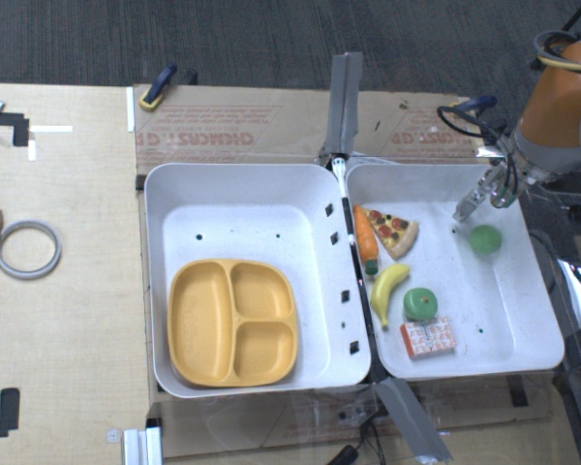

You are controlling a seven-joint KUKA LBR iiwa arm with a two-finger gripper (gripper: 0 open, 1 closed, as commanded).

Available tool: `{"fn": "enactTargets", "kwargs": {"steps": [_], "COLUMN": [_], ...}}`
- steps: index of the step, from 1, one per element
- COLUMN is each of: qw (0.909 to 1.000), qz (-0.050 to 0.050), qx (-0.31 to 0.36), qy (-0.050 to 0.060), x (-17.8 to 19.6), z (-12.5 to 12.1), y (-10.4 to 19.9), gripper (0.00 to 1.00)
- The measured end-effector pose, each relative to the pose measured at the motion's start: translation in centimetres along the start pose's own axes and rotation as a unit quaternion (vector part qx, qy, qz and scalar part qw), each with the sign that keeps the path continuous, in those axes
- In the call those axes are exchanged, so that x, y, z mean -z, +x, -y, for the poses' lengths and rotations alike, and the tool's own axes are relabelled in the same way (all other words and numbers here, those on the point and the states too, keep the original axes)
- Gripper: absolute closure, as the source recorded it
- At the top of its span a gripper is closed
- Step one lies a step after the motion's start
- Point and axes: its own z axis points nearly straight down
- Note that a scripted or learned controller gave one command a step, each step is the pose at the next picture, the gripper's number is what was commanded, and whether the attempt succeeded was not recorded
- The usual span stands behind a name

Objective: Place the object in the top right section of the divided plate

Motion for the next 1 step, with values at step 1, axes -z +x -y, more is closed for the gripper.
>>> {"fn": "enactTargets", "kwargs": {"steps": [1], "qw": [0.9864], "qz": [0.0], "qx": [0.164], "qy": [0.0], "x": [-1.01], "z": [0.79], "y": [0.83], "gripper": [1.0]}}
